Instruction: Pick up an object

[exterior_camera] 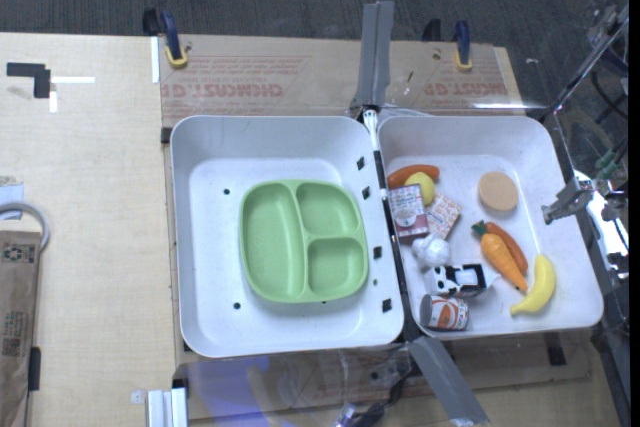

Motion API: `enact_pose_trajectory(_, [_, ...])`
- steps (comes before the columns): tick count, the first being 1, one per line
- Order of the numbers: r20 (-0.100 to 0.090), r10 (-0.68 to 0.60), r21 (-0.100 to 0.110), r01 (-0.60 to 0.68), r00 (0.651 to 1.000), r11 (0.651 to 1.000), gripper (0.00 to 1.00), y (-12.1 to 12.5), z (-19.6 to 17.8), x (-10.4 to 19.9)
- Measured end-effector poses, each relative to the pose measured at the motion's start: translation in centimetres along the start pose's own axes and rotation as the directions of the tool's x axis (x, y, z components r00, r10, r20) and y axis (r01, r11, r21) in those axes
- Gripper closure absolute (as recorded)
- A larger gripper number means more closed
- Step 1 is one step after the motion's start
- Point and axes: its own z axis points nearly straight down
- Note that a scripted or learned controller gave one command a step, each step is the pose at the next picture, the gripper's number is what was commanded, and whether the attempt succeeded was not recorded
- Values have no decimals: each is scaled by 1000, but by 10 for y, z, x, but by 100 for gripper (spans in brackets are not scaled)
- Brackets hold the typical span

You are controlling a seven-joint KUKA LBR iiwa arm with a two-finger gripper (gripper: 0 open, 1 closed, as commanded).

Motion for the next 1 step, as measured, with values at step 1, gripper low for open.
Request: enact_pose_trajectory(1, [0, 0, 0, 0, 1000, 1000, 0, 0, 0, 0])
